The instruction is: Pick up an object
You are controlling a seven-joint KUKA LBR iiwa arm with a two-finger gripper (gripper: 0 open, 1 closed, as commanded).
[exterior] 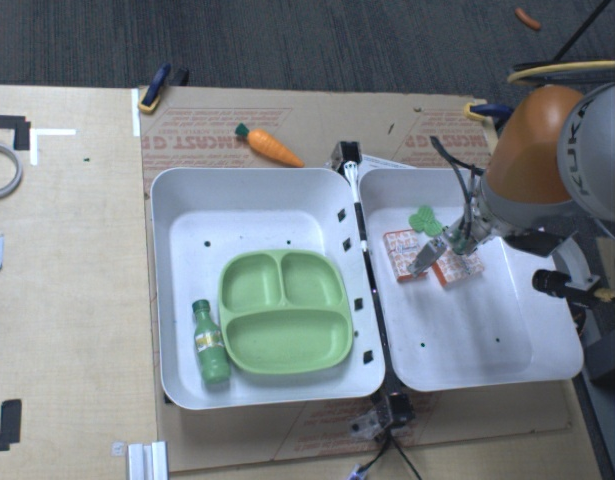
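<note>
We read reversed red print on the cardboard (pixel 287 118) under the bins; packet text too small. Gripper (pixel 439 250) is low in the right bin (pixel 507 348), over a red-and-white packet (pixel 399 251) beside a green piece (pixel 424 220); grip state we cannot tell. Left bin (pixel 177 268) holds a green tray (pixel 284 311) and bottle (pixel 211 342). Carrot (pixel 270 145) lies on the cardboard. Dark carpet (pixel 287 18) behind.

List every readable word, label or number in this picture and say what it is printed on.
"KU", the visible start of a brand name running down the grey arm at the right edge.
Red lettering on the cardboard behind the bins: upside down, not reliably readable.
More red print on the cardboard near the front edge: too faint to read.
Bottle label: too small to read.
Red-and-white packet: print blurred.
</note>
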